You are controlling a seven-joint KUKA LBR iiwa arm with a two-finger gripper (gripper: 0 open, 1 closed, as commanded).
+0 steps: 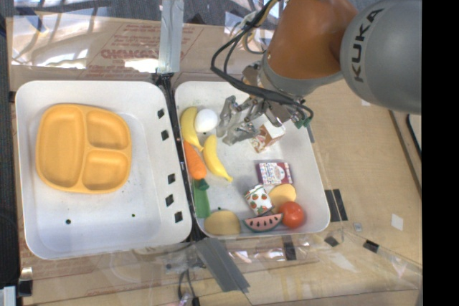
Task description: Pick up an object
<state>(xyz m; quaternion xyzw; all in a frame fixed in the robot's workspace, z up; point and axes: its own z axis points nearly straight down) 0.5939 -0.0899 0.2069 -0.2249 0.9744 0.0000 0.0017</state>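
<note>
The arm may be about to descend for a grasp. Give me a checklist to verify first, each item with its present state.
1. End effector over the right bin: ok.
2. Nearest candidates identified, white egg and small carton: ok.
3. An object between the fingers: cannot tell, the view is cluttered.
4. Yellow tray lying in the left bin, away from the arm: ok.
5. Spacing around targets: not ok; bananas, carrot and egg crowd together.

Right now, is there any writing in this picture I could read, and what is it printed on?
"KUKA": black letters on the grey arm.
Red print on the cardboard sheet behind the bins: appears upside down, too blurred to read.
Label on the small purple carton in the right bin: too small to read.
</note>
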